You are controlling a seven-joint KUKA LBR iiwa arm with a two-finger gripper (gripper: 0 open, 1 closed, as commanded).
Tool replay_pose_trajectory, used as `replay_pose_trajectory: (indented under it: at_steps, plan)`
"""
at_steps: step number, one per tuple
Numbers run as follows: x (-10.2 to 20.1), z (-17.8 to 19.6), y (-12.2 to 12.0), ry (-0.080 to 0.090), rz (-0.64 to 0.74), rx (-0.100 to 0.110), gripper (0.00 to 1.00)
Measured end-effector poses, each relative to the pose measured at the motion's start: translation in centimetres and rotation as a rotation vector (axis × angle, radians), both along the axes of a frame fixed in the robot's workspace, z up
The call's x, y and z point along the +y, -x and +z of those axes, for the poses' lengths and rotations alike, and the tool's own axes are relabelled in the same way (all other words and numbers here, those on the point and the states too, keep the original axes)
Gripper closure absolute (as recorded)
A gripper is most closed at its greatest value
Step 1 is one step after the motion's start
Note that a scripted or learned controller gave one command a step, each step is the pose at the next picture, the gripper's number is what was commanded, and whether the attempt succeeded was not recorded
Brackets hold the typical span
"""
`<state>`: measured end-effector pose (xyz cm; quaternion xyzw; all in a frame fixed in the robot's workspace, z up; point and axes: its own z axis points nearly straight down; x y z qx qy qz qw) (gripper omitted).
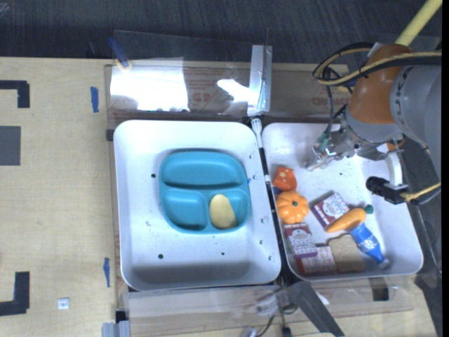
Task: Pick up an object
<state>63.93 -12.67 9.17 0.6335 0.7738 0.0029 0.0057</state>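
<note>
Jaws of my gripper [324, 153] hang over bare bin floor, spread unclear; nearest pick, small orange pumpkin [285, 179], sits down-left, roundish, no long axis.

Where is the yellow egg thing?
The yellow egg lies in the blue tray's lower right compartment, inside the left bin.

my bench [49, 188] is pale wood, filling the left and lower parts of the frame. two shallow white bins sit directly on it, side by side and touching: the left bin [140, 258] at frame centre, the right bin [414, 255] at centre right. black corner marks [17, 93] lie on the wood at far left.
</note>
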Motion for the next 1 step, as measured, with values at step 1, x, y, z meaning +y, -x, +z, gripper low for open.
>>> replay_pose_trajectory:
  at_steps: [1]
  plan:
    - [-2.78, 4.11, 0.42, 0.001, 0.164, 0.005, 1.00]
